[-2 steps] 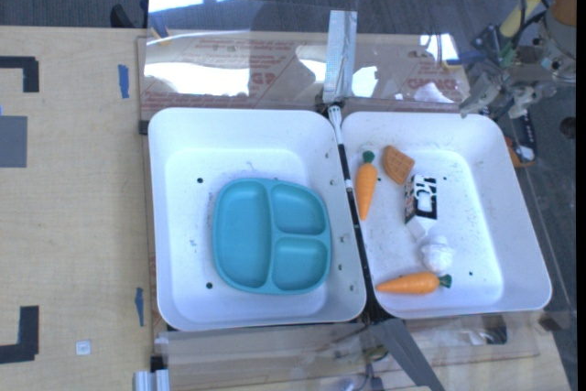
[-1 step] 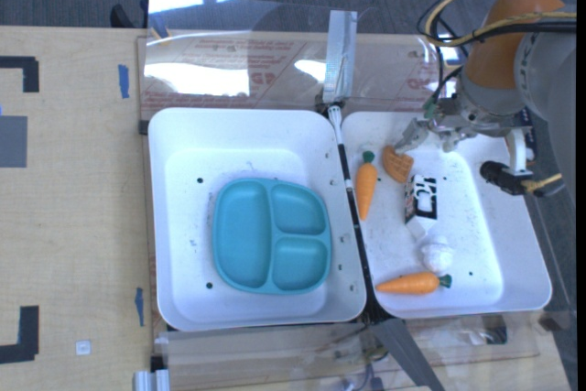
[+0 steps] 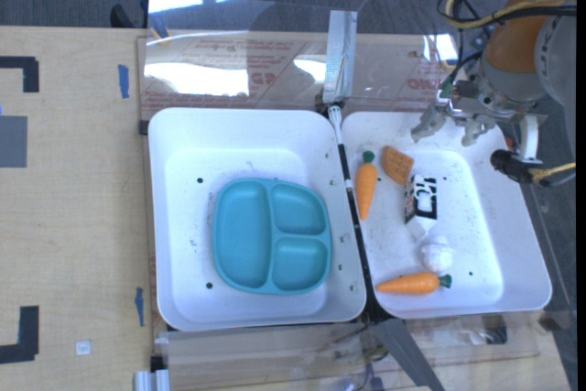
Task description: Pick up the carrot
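Tool (image 3: 449,125) of the grey arm (image 3: 531,50) hangs above the far edge of the right bin (image 3: 513,279), its two fingers (image 3: 426,125) spread apart with nothing between them; state recorded as released.

Right bin is taken as the landmark. Two carrots lie in it. One carrot (image 3: 366,186) rests lengthwise against the bin's left wall, green top pointing to the far side, well short of the tool. A second carrot (image 3: 412,284) lies crosswise near the bin's near edge, green top pointing right, well apart from the tool.

Between them, toward the bin's centre, a black packet with white lettering (image 3: 421,198) lies flat. Just beyond it, toward the far side, sits an orange-brown wedge-shaped item (image 3: 396,164), close beside the first carrot's top. A small white lump (image 3: 436,252) lies just beyond the second carrot; its kind cannot be determined.

Left of the right bin, touching along the shared edge, stands the left bin (image 3: 174,151), which carries a teal divided plate (image 3: 272,234) with three compartments. Both bins sit on the desk (image 3: 64,224).
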Motion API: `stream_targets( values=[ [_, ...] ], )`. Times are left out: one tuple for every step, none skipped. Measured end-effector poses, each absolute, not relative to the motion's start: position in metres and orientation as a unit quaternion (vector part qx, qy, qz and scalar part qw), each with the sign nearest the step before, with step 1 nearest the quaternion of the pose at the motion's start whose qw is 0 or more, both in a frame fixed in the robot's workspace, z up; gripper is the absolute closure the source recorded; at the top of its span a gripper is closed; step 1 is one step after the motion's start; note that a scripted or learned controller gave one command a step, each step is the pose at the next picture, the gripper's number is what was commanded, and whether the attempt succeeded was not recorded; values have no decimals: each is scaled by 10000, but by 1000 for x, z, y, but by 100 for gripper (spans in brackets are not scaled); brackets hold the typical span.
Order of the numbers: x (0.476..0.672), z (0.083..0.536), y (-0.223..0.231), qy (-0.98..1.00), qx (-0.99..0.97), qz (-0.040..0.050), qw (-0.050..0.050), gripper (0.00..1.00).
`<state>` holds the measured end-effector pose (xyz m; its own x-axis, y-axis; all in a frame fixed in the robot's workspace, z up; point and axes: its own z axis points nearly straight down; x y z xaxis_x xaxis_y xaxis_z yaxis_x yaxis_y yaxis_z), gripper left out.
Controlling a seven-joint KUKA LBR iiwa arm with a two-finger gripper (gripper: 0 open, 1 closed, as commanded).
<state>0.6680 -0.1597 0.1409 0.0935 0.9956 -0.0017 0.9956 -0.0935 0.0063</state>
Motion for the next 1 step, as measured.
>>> stream_targets(
  values=[
    [668,136,-98,8192,5735,5,-5,0]
  ],
)
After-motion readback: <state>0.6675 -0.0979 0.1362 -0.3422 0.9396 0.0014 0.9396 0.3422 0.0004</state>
